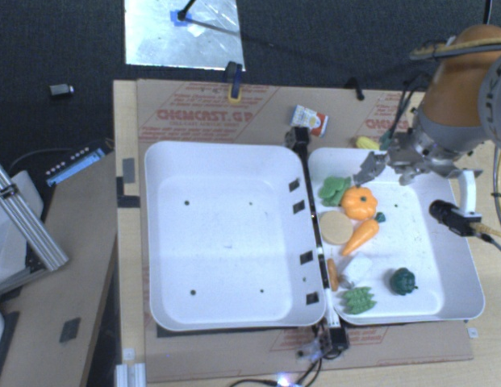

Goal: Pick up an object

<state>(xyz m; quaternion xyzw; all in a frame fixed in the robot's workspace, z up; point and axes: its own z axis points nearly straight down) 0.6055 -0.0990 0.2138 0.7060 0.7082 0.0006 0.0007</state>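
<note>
From the overhead camera you had the gripper (389, 166) hanging over the far edge of the right bin (456, 276), its fingers (369, 168) spread apart and pinching nothing. The toy food lay in that right bin: an orange pumpkin (359, 203) just below the fingers, a green leafy piece (334, 189) beside it, a carrot (361, 237) touching a pale round disc (336, 226), a dark green piece (403, 280) nearer you and a light green piece (358, 299) by the near rim. The left bin (165, 216) sat beside it on the tabletop (89, 240).
</note>
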